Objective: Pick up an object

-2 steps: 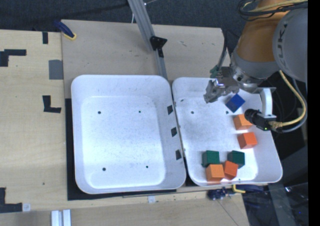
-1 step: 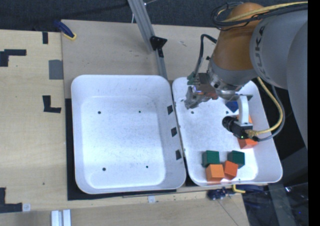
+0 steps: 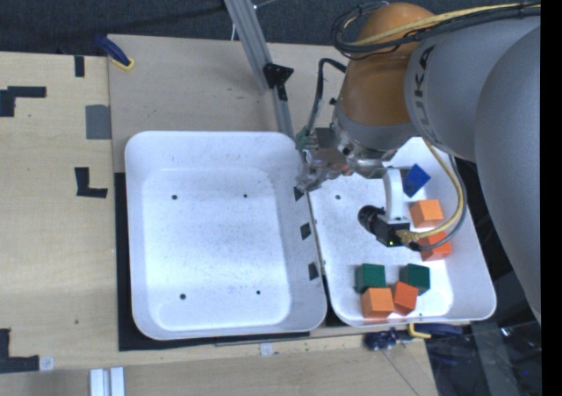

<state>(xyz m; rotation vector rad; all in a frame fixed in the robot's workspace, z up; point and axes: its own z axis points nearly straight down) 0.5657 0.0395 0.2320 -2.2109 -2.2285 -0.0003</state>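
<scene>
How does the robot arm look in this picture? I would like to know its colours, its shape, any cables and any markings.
The large rounded grey arm has a glossy orange band above the wrist. Dark letters are printed on the grey shell beside the band. Thin yellow and black cables loop over the orange part, and more cable curves down toward a small black fitting. The metallic gripper is small and grey.

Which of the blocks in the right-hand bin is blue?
The blue block, nearest the bin's far edge; the other blocks are orange or green.

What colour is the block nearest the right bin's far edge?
Blue, seen in the camera view.
</scene>
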